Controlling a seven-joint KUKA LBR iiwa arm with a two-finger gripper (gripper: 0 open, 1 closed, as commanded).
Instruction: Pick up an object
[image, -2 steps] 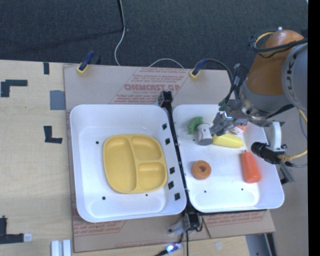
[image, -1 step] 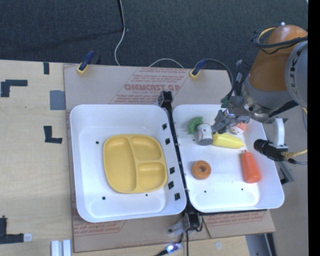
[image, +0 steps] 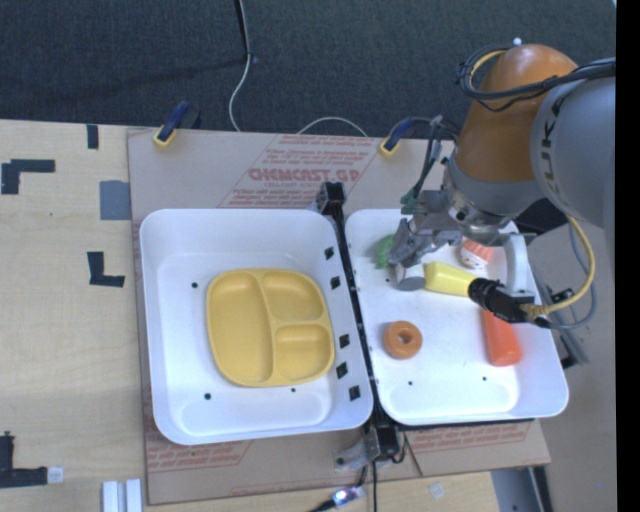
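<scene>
Far left of the jaws, in the left bin, sits a yellow tray w/ three compartments: stiff plastic by the look, wide and flat, likely awkward to pinch except at the rim. Skip it, I'd say.

In the right bin, below the jaws and a bit left, the donut lies apart from everything else. Prob light and slightly soft; grip across the ring.

The jaws are down at the bin's upper part, touching or just above a green thing that's mostly hidden. You can't tell if they're wide or closed.

Just right of the jaws: a yellow bottle w/ black cap, smooth, may roll. Further right, a carrot, narrow, prob slippery. The cables near it could snag.
</scene>
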